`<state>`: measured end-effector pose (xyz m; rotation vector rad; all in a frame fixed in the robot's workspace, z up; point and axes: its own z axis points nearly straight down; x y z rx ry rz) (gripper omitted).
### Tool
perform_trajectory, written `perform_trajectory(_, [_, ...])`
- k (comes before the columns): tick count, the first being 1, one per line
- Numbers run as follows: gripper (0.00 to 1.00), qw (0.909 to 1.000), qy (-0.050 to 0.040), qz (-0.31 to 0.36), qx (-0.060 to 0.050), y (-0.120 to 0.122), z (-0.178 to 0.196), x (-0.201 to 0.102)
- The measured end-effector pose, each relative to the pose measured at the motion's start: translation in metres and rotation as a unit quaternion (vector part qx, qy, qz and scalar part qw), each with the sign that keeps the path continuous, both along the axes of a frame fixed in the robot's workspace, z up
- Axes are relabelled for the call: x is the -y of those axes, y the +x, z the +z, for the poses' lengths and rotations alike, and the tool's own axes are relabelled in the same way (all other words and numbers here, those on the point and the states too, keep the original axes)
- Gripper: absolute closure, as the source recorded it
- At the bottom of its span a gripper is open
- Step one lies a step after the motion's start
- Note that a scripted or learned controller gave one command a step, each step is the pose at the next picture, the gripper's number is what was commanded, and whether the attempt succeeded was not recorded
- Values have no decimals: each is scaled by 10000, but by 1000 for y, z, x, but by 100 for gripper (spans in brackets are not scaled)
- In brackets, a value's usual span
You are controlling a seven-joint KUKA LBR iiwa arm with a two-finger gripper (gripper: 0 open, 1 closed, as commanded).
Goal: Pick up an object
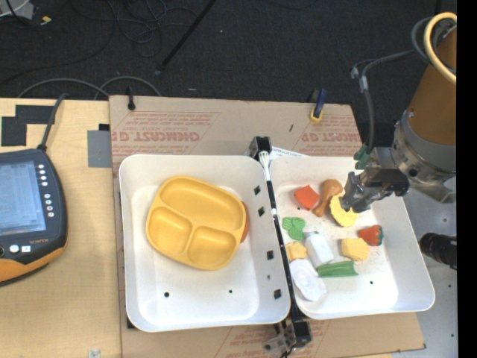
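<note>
My gripper hangs over the right bin, directly above a yellow piece near the bin's upper middle. Close by lie an orange-red block, a brown mushroom-shaped toy, a red strawberry-like toy, a pale yellow chunk, a green leafy piece, a white bottle-like object, a green stick and a white oval object.
The left bin holds a yellow divided plate. A black divider rail runs between the bins. A teach pendant lies on the bench at the far left. Cables cross the dark floor behind.
</note>
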<state>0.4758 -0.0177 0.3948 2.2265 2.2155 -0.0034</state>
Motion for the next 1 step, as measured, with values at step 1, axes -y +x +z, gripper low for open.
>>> perform_trajectory(1, [100, 10000, 17, 65, 22, 0, 60, -70])
